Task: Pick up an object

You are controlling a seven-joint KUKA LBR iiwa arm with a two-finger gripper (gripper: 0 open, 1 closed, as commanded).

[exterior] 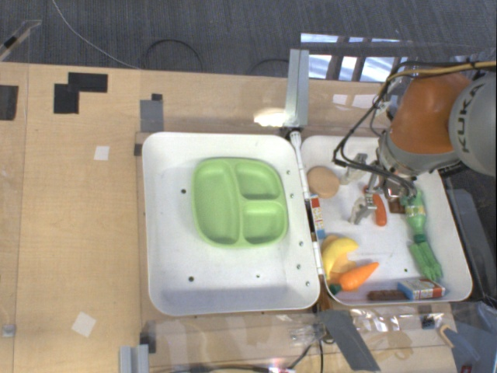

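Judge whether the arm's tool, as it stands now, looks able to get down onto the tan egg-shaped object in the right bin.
Probably yes. The tool hangs just right of the egg-shaped object, which lies uncovered with bare bin floor around it. The divider wall on its far side could crowd a finger.

green divided plate (238, 201), left bin (167, 278)
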